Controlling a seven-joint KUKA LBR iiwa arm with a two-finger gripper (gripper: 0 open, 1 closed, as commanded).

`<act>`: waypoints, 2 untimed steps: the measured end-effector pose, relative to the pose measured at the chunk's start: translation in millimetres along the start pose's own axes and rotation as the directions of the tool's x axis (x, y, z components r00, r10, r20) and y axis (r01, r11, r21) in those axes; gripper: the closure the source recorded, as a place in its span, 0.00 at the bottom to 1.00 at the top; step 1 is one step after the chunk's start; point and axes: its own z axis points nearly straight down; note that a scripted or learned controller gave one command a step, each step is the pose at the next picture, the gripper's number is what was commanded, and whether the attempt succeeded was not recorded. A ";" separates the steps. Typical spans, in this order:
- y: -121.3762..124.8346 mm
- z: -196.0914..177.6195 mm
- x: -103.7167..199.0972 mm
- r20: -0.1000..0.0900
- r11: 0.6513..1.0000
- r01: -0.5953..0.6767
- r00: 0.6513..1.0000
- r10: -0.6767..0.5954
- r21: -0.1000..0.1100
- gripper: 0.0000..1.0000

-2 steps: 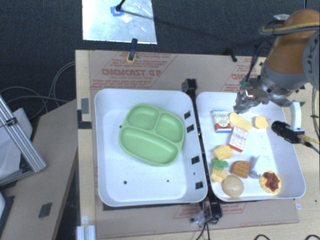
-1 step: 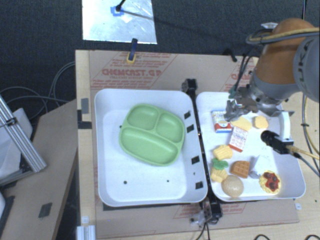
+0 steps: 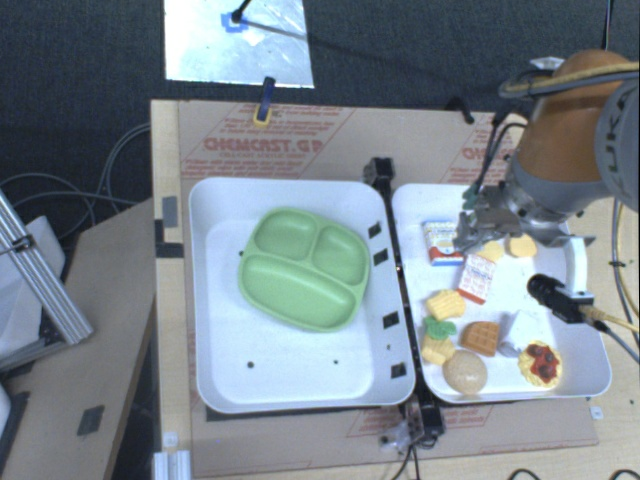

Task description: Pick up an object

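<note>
The right bin [image 3: 590, 373] holds several toy foods. Among them are a small blue, white and red carton [image 3: 439, 240], a red and white packet [image 3: 477, 278] and a yellow chunk [image 3: 521, 246]. Nearer the front lie a brown waffle [image 3: 480, 337], a beige round bun [image 3: 465, 372] and a red and yellow pizza piece [image 3: 541, 362]. My gripper [image 3: 468, 230] hangs low over the bin's back part, just right of the carton and above the packet. Nothing is seen held in it.
The left bin [image 3: 215, 368] carries a green divided plate [image 3: 303, 268]. A yellow and green piece [image 3: 443, 306] and a small yellow bit [image 3: 436, 349] lie by the divider between the bins. A black cylinder [image 3: 553, 298] juts out over the right bin's right side.
</note>
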 end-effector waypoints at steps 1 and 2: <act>12.6 13.4 -4.2 0.001 1.000 -0.001 1.000 0.001 -0.003 1.00; 13.0 12.6 -4.3 0.000 1.000 -0.001 1.000 0.001 -0.003 1.00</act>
